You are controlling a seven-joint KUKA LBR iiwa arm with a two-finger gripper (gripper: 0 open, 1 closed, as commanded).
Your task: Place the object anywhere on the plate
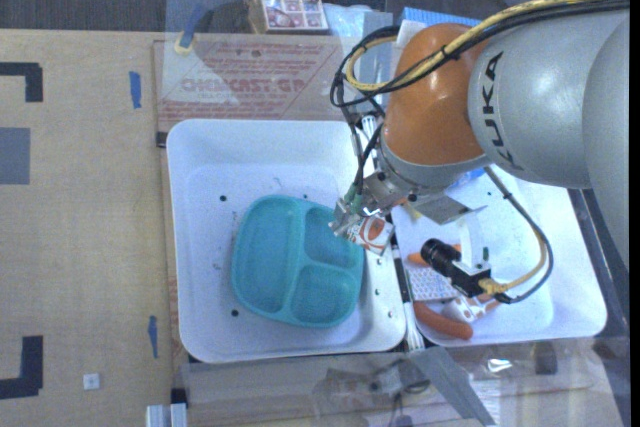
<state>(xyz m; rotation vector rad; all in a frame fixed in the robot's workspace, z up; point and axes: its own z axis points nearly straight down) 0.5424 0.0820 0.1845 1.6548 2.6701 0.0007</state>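
A teal plate (290,265) with three compartments lies in the left white bin (200,175). My gripper (348,218) hangs over the plate's upper right rim, under the grey and orange arm. A small orange and white object (376,234) sits right beside the gripper, at the wall between the two bins. The arm hides whether that object is touched or held.
The right bin (570,305) holds a red-orange sausage-shaped item (446,322), a white gridded piece (430,284) and small orange bits, mostly under the arm. A clear sheet (250,85) and cardboard boxes lie behind the bins. Wooden bench top spreads to the left.
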